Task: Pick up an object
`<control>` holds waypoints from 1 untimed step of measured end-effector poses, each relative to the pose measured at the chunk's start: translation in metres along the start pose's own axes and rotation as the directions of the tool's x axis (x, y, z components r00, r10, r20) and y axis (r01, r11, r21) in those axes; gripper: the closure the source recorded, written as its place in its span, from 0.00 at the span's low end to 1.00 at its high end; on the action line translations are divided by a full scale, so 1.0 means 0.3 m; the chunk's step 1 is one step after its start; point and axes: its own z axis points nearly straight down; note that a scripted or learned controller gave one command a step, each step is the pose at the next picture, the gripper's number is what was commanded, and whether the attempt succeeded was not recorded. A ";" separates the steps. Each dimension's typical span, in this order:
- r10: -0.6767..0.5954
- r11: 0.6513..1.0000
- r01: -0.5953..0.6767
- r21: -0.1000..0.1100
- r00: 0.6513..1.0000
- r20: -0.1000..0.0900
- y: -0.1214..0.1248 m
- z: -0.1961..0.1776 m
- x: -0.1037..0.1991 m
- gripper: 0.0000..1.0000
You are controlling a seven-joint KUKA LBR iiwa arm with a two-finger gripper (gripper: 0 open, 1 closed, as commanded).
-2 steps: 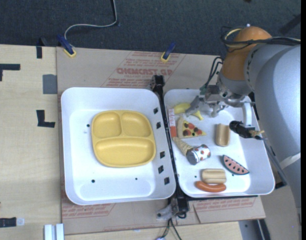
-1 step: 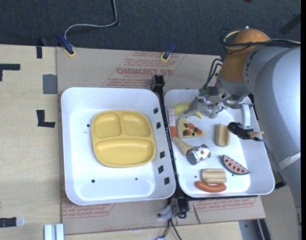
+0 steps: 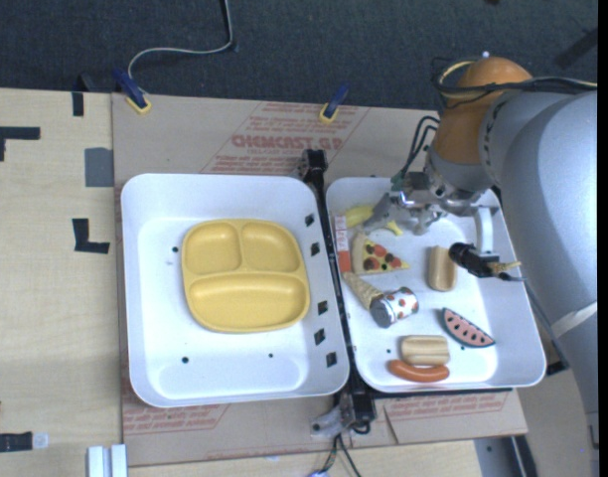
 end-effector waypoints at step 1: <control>0.002 1.000 -0.002 0.002 1.000 0.005 -0.002 0.001 0.061 0.00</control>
